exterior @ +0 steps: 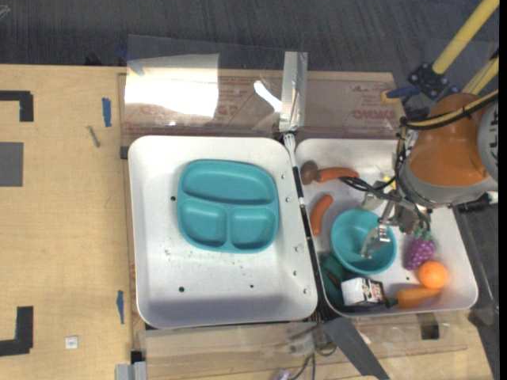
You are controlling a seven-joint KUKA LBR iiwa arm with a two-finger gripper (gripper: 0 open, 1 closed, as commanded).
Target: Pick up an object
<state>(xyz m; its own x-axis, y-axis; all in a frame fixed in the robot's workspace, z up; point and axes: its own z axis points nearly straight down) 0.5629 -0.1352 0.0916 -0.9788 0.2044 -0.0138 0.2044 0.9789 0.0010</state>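
Gripper (379,240) hovers inside teal bowl (360,242); finger state unclear. Bowl looks light, rigid, slick; pinch the rim.

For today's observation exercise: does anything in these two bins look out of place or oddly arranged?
Nothing looks damaged or spilled. The teal divided tray lies alone in the left bin, while the right bin is crowded: teal bowl, grapes, orange.

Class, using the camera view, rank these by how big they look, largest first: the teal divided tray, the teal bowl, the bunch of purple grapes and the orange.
1. Teal divided tray
2. Teal bowl
3. Bunch of purple grapes and orange: these look about alike, so no ranking between them.
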